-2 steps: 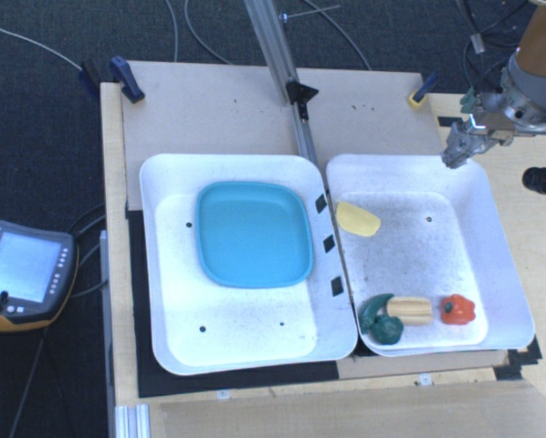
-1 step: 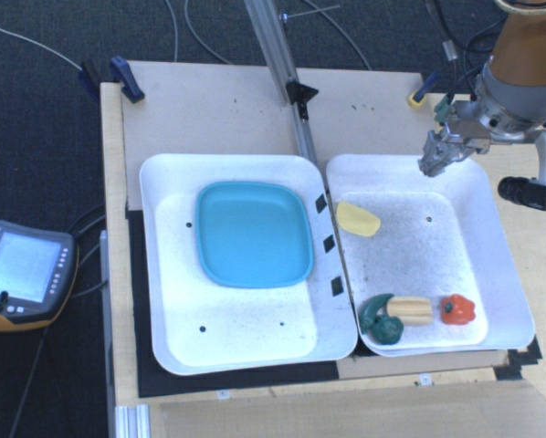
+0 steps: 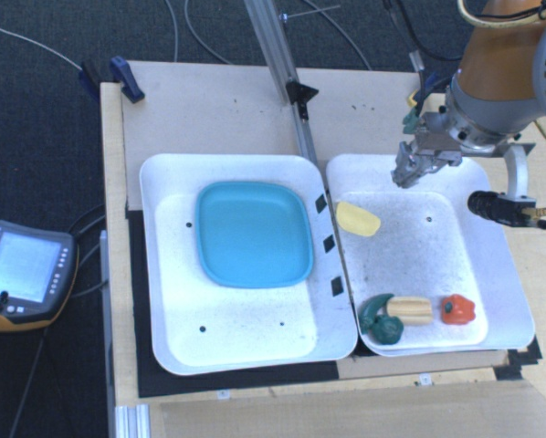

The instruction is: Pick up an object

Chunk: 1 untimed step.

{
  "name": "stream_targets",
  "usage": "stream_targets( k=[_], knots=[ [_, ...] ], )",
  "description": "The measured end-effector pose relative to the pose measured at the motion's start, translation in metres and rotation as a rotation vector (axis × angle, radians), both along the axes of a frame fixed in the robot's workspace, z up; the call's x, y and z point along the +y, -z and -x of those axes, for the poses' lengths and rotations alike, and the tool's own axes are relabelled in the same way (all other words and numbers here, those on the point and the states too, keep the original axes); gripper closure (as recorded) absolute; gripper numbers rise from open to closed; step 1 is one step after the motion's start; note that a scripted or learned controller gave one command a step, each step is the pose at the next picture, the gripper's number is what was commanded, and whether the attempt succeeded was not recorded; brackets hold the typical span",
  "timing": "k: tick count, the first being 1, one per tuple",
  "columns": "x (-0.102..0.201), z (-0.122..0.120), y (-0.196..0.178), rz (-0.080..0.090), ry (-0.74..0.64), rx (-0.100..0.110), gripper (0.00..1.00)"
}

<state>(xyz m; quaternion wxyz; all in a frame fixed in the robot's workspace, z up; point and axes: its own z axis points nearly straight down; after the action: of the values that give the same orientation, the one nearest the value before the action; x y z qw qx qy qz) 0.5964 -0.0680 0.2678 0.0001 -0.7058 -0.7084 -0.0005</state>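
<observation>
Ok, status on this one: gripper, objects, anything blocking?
Gripper above right bin's far edge, holding nothing. Yellow rounded piece nearest, untouched. Green, tan, red toys at near edge. Path clear.

The grey arm reaches in from the right, pincer [image 3: 410, 173] pointing down (seemingly empty).

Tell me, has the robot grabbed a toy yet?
Not yet. The gripper hangs over the far end of the right bin with nothing seen in it. The yellow piece, green toy, tan block and red toy all lie on the bin floor. Reaching down, closing on one and lifting are all left.
</observation>
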Motion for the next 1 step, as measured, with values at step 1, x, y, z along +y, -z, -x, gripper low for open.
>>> stream_targets(
  k=[1],
  knots=[
    [0.0458,0.0165,0.0169,0.0,0.0,0.002,1.0]
  ],
)
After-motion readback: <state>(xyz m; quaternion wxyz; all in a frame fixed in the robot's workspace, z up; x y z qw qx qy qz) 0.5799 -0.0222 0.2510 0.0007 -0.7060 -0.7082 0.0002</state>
